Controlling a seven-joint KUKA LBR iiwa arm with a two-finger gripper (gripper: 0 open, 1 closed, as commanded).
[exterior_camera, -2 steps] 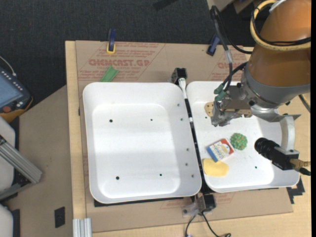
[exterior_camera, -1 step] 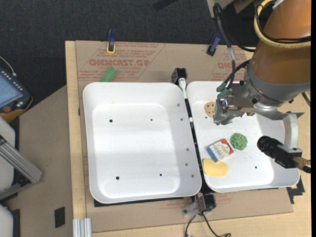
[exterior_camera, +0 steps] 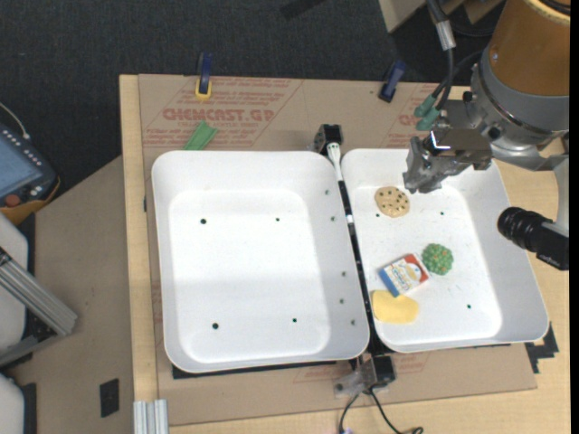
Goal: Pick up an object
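The hand [exterior_camera: 422, 181] hangs over the right bin [exterior_camera: 479, 328] near its far edge, just beside a cookie [exterior_camera: 393, 202]; whether it is clenched cannot be told. Toward the near edge lie a green ball [exterior_camera: 438, 259], a small carton [exterior_camera: 403, 275] and a yellow piece [exterior_camera: 395, 309].

A robot test bench in a lab

Left of the pincer [exterior_camera: 422, 181], 2 shallow white bins [exterior_camera: 244, 256] sit on a cardboard sheet [exterior_camera: 226, 107] held by 2 blue clamps [exterior_camera: 204, 75]. The grey arm [exterior_camera: 529, 70] carries loose cables [exterior_camera: 434, 12], and dark carpet [exterior_camera: 90, 25] lies behind the pincer and the bench.
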